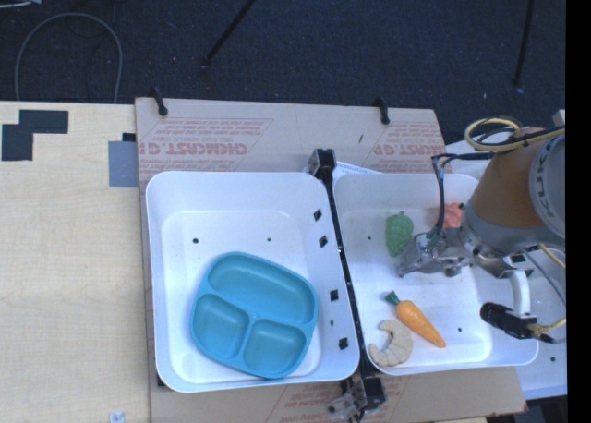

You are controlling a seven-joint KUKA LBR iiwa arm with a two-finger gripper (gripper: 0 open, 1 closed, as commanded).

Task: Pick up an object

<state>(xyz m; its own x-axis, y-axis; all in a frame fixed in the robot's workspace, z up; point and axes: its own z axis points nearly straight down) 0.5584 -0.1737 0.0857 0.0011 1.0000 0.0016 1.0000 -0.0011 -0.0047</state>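
In the right bin (462,192) lie a green leafy toy (399,232), an orange carrot (421,320), a beige croissant-shaped piece (391,345) at the front rim, and a pink-orange object (452,216) partly hidden behind the arm. My gripper (412,262) is low in this bin. It points left, just right of and below the green toy and above the carrot. Nothing is visibly held in it.
The left bin (175,199) holds a blue divided plate (253,312). A black divider (334,264) runs between the two bins. The arm's orange band (503,192) and cables (517,315) hang over the right bin's right side. Cardboard lies behind the bins.
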